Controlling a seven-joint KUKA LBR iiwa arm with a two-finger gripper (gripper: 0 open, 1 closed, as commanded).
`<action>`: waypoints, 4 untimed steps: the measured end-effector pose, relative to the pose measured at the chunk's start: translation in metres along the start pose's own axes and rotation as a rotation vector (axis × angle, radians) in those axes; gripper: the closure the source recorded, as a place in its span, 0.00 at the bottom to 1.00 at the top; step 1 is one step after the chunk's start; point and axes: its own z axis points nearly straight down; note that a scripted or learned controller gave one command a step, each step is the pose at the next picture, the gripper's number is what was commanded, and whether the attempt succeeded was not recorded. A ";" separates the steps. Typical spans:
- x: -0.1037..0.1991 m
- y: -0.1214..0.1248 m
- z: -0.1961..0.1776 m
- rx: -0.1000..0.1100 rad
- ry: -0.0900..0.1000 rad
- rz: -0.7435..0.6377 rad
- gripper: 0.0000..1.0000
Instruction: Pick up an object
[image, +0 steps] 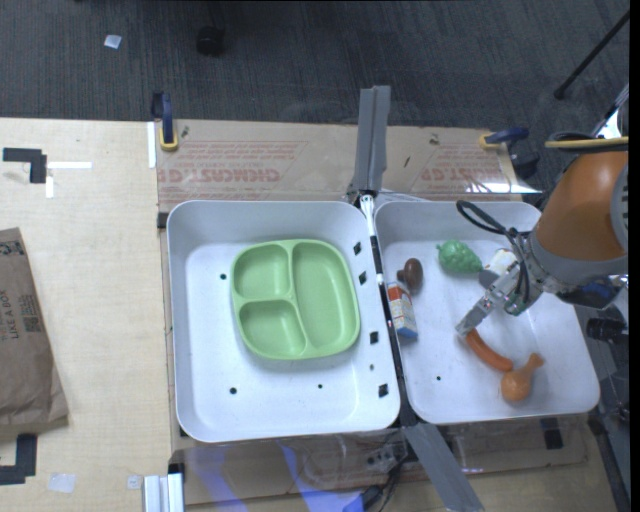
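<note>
My gripper (472, 322) hangs low over the middle of the right bin (560, 400), reaching in from the right under the orange-banded wrist. Its tip sits just above the upper left end of an orange-red sausage (490, 353). An orange drumstick-shaped toy (520, 381) lies to the lower right of the sausage. A green leafy toy (458, 256) rests up and to the left of the gripper. Near the bin's left wall lie a dark brown rounded piece (410, 275) and a small red-and-white carton (402, 311). I see nothing held in the gripper.
The left bin (200, 400) holds a light green divided plate (296, 298). A grey divider bar (372, 140) runs between the bins at the back. A brown paper bag (25, 330) lies on the bench at far left.
</note>
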 end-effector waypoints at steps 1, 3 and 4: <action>0.081 -0.027 0.001 0.003 0.004 0.155 0.00; 0.053 -0.059 0.001 0.003 0.003 0.260 0.00; 0.052 -0.059 -0.008 0.002 0.003 0.261 1.00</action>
